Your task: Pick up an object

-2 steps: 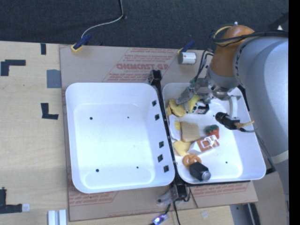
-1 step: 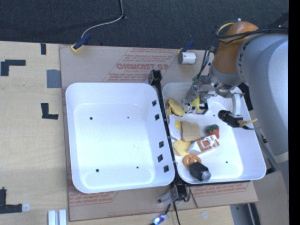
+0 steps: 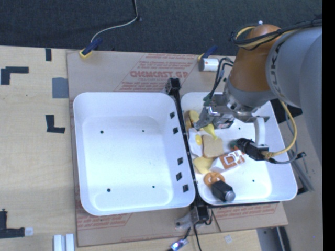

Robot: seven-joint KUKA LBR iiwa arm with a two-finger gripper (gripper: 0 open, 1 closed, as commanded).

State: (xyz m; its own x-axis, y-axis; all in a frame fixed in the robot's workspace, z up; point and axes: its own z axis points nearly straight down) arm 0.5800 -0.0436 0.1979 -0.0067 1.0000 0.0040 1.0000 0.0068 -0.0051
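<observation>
Over the far left corner of the right white plastic bin (image 3: 282,190), my two-finger metal gripper (image 3: 209,120) hangs low above a cluster of yellow pieces (image 3: 201,123), and I cannot tell how far it is open or whether anything is caught in it, since my own wrist covers the tips. My grey arm with its orange band (image 3: 251,56) comes in from the right and hides much of the bin's far side. Along this bin's left wall lie the yellow pieces, then a tan square slab like a slice of bread (image 3: 212,147), a pale yellow lump (image 3: 202,164), and an orange ring-shaped item (image 3: 212,178). Near the front edge rests a dark cylinder (image 3: 223,191), and toward the middle a small orange-and-white packet (image 3: 231,160). The left white plastic bin (image 3: 128,156) sits touching the right one along a shared wall.
</observation>
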